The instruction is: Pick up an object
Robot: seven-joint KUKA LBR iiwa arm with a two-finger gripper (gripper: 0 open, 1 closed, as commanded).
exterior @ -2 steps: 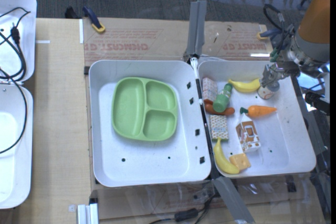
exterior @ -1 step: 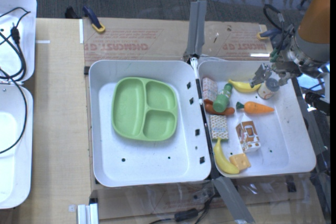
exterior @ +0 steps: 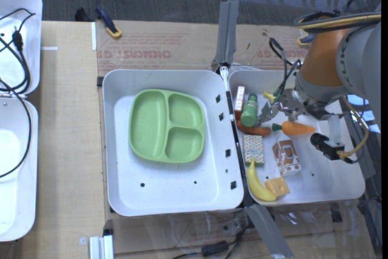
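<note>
Camera view is showing the carrot [exterior: 298, 128] lying in the right bin [exterior: 339, 191], just beside the jaws, which are hovering over the bin's upper middle; their spread cannot be told. Carrot is looking light, stiff, smooth plastic, likely slippery; gripping across its thick middle seems best. Green bottle [exterior: 250, 108] and banana [exterior: 259, 185] are lying nearby.

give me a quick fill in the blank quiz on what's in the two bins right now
1. The divided plate in the left bin is ____ in colour.
2. That plate has ____ compartments.
3. The banana lies in the ____ bin.
4. The carrot lies closest to the ____.

Missing words: green; three; right; gripper
</note>
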